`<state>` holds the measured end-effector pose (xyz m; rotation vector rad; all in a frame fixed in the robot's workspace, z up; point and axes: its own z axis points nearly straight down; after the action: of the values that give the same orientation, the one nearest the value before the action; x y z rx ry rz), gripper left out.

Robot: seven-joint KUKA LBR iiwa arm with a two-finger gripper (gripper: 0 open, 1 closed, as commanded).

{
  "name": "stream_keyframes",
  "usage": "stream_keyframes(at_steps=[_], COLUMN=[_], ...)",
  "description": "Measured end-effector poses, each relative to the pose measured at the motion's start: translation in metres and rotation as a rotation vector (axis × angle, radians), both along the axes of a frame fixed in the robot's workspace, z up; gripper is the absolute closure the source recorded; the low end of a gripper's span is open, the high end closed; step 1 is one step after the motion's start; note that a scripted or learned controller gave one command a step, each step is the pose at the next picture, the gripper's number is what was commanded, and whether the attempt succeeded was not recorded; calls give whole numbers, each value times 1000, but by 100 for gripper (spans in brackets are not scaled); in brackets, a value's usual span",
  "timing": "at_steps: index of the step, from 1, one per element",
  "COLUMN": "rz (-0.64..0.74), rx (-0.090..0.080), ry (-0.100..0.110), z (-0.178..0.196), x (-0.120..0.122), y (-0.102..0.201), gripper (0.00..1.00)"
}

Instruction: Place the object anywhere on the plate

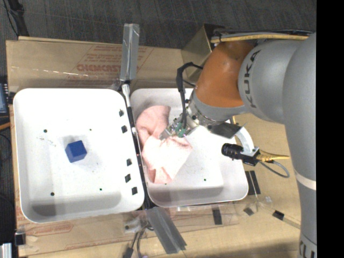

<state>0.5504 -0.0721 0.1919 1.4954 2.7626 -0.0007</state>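
I see the gripper (179, 129) low in the right bin (215, 190), against a pink plate (161, 144) (crumpled-looking, by the left wall). I cannot tell its grip state. A blue cube (76, 150) sits in the left bin (32, 198).

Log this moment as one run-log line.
arm over right bin | gripper at pink cloth | grasp unclear | blue cube in left bin
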Motion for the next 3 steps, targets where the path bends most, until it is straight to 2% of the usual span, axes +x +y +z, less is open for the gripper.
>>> stream_keyframes(at_steps=[1, 3], rz=[5, 812], rx=[0, -1], ry=[1, -1], z=[40, 25], x=[1, 31], y=[0, 95], gripper=[100, 100])
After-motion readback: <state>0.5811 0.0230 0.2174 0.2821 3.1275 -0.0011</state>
